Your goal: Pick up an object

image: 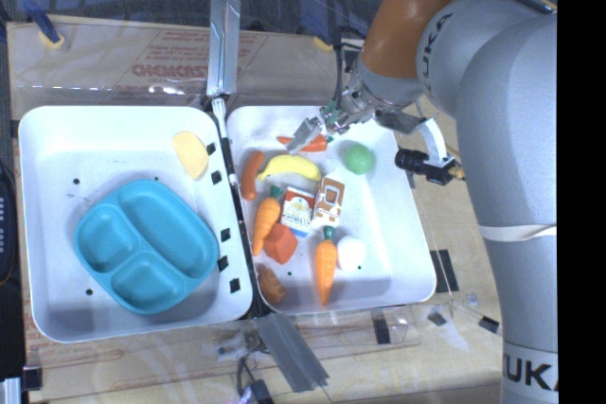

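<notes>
Camera view: gripper [308, 135], fingers slightly parted (grasping nothing I can see), hangs in the right bin [402, 232] above a small red-orange chili [315, 145] lying left-to-right beside the banana [289, 168].

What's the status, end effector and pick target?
End effector low over right bin, far side, by small red-orange piece. Grip unconfirmed. Banana and green ball close by, toys crowded.
</notes>
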Motion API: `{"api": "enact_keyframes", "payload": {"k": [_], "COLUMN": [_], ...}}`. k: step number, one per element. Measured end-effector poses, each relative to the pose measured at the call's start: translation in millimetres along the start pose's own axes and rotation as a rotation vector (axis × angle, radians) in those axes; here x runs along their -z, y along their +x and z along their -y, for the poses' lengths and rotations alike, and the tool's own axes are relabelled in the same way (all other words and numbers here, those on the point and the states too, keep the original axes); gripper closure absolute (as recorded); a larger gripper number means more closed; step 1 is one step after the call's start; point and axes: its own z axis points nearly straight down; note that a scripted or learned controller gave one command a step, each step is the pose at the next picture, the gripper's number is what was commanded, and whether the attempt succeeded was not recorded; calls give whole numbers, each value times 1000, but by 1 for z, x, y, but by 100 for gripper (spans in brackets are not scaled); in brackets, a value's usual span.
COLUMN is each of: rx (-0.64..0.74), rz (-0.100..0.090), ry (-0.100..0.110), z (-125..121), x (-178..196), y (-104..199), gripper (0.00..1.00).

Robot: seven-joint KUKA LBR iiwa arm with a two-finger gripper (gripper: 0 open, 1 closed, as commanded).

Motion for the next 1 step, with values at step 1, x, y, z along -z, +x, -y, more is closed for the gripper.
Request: {"api": "enact_keyframes", "payload": {"k": [1], "rx": [-36], "rz": [1], "ry": [-9], "z": [-11], "x": [-56], "y": [10], "gripper": [0]}}
